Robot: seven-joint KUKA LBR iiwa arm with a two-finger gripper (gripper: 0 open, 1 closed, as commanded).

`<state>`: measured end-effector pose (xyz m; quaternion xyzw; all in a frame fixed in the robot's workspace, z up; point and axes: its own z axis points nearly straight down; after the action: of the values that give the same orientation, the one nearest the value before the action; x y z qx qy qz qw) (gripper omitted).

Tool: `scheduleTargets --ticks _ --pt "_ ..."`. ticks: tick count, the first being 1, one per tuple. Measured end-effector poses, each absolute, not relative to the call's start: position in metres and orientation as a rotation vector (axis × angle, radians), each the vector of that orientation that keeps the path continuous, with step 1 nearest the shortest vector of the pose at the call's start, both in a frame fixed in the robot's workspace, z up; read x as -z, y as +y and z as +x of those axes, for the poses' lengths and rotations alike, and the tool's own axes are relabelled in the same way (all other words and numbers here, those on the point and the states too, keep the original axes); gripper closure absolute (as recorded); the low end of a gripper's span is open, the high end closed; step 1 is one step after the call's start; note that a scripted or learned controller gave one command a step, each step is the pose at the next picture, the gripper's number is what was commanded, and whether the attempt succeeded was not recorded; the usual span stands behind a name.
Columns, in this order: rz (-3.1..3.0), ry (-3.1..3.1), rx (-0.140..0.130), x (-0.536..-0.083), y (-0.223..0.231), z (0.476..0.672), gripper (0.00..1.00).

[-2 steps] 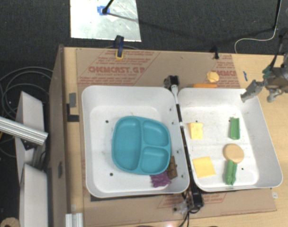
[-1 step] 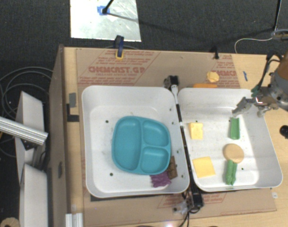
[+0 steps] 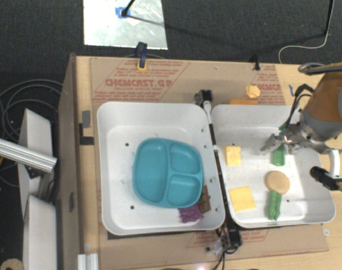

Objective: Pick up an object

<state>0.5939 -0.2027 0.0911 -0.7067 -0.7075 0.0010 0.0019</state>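
Note:
My gripper point(image 3: 283, 144) hangs over the right bin point(image 3: 323, 210), near its back right part, with its fingers spread open. A short green piece point(image 3: 278, 157) lies on the bin floor just below the fingertips, and I cannot tell whether they touch it. Nearer the front lie a round tan object point(image 3: 277, 181) and a longer green piece point(image 3: 273, 205). A small yellow block point(image 3: 233, 156) and a flat yellow square point(image 3: 242, 198) rest in the left half of this bin.
The left bin point(image 3: 112, 151) holds a teal divided plate point(image 3: 167, 172), with a purple lump point(image 3: 189, 214) and a brown piece point(image 3: 205, 202) at its front right. Beyond the bins, a yellow object point(image 3: 252, 91) sits on the cardboard. Cables run along the left.

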Motion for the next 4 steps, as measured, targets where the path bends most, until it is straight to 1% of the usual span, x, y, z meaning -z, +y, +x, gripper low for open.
scheduleTargets --ticks 1,2,3,4 --pt "-2.223 -2.226 0.004 -0.108 -0.203 0.596 1.0" --pt "-2.222 -2.227 0.004 -0.108 -0.203 0.596 0.0" --pt "-2.21 -2.228 0.002 -0.083 -0.14 0.582 0.0" --pt "-2.226 -2.212 -0.007 -0.084 -0.185 0.495 0.0"
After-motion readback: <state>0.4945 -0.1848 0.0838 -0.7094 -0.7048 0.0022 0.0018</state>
